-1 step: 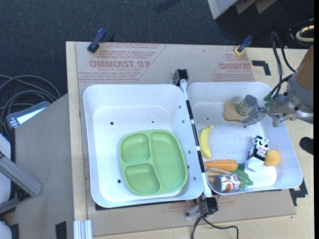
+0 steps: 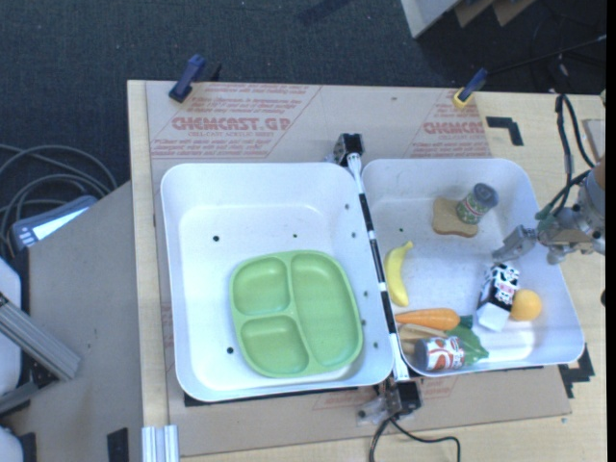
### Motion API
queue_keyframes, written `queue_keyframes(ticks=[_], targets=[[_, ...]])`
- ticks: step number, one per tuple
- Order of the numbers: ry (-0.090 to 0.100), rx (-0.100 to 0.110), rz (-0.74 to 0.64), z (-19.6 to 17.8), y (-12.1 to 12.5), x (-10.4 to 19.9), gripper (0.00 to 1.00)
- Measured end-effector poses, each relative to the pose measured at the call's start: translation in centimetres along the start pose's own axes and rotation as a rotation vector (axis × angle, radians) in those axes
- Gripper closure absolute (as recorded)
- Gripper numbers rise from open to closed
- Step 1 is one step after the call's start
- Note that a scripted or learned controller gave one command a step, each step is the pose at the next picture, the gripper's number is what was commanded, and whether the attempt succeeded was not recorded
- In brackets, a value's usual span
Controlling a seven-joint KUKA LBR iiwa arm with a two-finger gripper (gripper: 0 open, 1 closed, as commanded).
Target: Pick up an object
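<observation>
Looking down on the bench (image 2: 144, 258), you see two shallow white bins side by side, and the yellow banana (image 2: 395, 272) serves as your landmark: it lies upright along the inner wall of the right bin (image 2: 423, 176), just beside the divider between the bins. Across that divider from the banana, the left bin (image 2: 192, 200) holds a green sectioned plate (image 2: 294, 313) with three compartments, lying flat. Just below the banana lies an orange carrot (image 2: 428, 319), pointing sideways, and below the carrot a red and white can (image 2: 443, 353) rests on its side near green leafy plastic (image 2: 474, 340). Farther from the banana, toward the outer wall, a small black and white cow figure (image 2: 500, 284) stands touching a white block (image 2: 493, 318), with an orange ball (image 2: 526, 304) just beside them. Above and away from the banana, a small jar with a grey lid (image 2: 475, 202) sits on a tan, flat piece (image 2: 450, 218). The tool (image 2: 525, 239) reaches over the right bin's outer rim, well apart from the banana and above the cow figure; you cannot tell from this view whether it is spread or closed, and nothing is visibly in its grip.
</observation>
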State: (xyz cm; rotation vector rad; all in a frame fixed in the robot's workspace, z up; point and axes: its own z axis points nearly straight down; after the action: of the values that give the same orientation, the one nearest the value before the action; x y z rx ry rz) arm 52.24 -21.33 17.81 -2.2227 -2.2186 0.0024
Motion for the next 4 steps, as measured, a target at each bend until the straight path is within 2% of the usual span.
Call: queue_keyframes(ticks=[1,2,3,4], targets=[[0.001,-0.001,-0.003,9.4,6.2,2.0,0.0],[0.0,-0.005,-0.004,6.5,13.4,5.0,0.0],[-0.001,-0.005,-0.003,9.1,14.0,8.3,0.0],[-0.004,-0.007,-0.004,7.9,14.1,8.2,1.0]])
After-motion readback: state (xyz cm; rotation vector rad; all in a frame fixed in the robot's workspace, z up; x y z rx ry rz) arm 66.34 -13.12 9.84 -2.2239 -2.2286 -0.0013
